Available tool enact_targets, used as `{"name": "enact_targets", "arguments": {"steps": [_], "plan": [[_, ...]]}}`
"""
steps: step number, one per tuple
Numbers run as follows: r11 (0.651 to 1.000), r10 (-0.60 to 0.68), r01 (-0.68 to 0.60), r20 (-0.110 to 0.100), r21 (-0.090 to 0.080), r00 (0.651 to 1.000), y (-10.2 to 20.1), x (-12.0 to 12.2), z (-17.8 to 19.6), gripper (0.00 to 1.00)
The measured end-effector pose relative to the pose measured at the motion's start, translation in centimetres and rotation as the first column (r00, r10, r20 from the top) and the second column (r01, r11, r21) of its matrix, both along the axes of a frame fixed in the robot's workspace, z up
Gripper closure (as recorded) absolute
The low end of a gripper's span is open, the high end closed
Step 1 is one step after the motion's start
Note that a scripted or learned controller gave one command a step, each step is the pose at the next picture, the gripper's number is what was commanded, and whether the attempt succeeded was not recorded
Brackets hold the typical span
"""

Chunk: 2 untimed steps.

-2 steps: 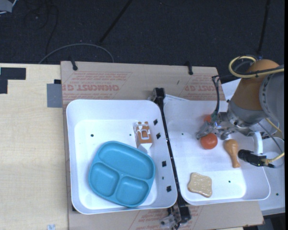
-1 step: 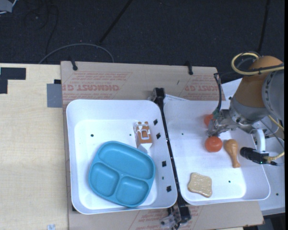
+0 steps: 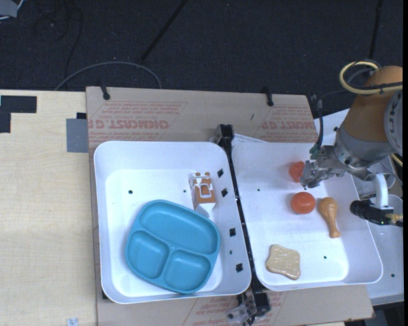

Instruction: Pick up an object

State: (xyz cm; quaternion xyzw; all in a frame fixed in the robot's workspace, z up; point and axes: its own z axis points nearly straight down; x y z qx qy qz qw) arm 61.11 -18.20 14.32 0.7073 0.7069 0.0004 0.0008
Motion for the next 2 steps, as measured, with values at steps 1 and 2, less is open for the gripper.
{"name": "enact_targets", "arguments": {"steps": [1,2], "plan": [[1.000,0.001,-0.001,0.000,0.000,1.000,-0.4,0.1,4.3,1.00],[1.000,0.003,-0.003,0.002,-0.001,1.000,-1.2,0.7,9.2,1.00]]}}
